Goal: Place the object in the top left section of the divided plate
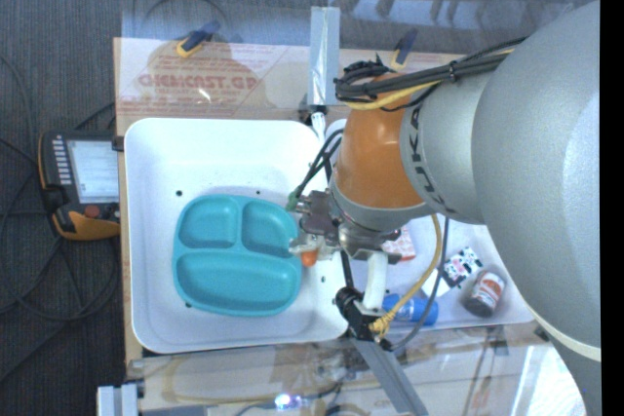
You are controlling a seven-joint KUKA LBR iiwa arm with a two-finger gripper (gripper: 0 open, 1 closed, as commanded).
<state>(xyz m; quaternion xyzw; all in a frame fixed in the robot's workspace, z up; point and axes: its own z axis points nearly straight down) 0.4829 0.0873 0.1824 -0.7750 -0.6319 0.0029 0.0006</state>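
1. A turquoise plastic divided plate [237,253] lay in the left shallow white bin [156,161], its top left section [209,221] bare
2. A small orange object [309,256] sat at the plate's right rim, just beside the tool [327,244]
3. The tool hung right of that section; whether it gripped the object I could not tell
4. The coming move likely ran leftward across the plate

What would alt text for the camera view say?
A grey and orange robot arm reaches over two white bins; the left bin holds a teal divided plate. Small objects lie in the right bin, partly hidden by the arm.
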